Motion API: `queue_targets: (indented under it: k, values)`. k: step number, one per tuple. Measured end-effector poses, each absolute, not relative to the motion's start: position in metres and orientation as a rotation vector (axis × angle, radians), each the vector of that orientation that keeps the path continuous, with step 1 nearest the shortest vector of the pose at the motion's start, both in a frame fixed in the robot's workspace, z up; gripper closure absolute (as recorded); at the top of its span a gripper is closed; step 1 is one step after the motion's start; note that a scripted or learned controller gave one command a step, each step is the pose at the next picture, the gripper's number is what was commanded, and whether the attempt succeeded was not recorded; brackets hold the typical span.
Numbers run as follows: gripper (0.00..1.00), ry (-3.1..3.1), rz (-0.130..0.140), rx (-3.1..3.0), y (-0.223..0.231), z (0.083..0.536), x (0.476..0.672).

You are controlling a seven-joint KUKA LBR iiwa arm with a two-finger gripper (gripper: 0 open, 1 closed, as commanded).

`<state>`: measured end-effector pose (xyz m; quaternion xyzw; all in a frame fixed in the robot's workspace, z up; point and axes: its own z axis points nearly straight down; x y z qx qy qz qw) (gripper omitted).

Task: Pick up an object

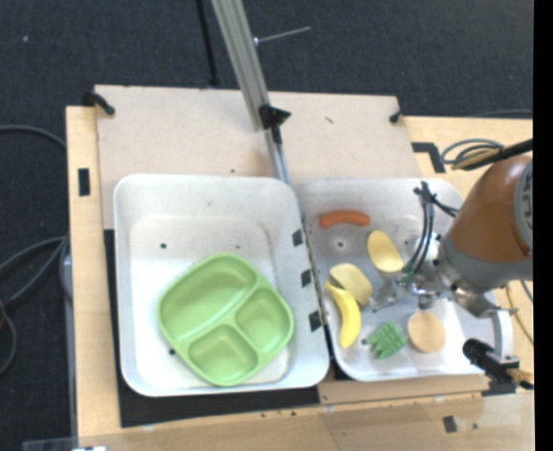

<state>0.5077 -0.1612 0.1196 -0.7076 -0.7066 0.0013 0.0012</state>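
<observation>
Nearest the camera, along the bench (pixel 88 252) front: left bin (pixel 135 205) holding a green tray (pixel 224 319), three compartments, lying flat in the bin's near half, tilted slightly, its near rim close to the bin's front wall. Right bin (pixel 351 369), near row: green spiky piece (pixel 385 340) close to the front wall; tan disc (pixel 426 333) just beside it to the right, the two apart by a narrow gap. Banana (pixel 345 314), lying lengthwise along the bin's left side, its far end touching or just beside a yellow slice (pixel 351 280). Middle of the bin: gripper (pixel 400 291), hanging low over the floor between the yellow slice and the tan disc, above and slightly behind the spiky piece; nothing visibly between its fingers, and whether they are spread or closed cannot be told from this angle. Arm (pixel 487 224), orange and grey, entering from the right over the bin's right wall. Further back: pale yellow oval (pixel 385 251), just left of the gripper's cabling. Farthest item in the bin: orange sausage (pixel 345 219), lying crosswise near the back wall. Behind both bins: metal pole (pixel 243 50), rising from between the bins' back corners.
</observation>
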Motion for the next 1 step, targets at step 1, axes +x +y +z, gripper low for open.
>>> queue_targets:
  k: [1]
  values:
    - [1.0,-2.218,-0.005,-2.232,-0.1626,0.1333,0.5105]
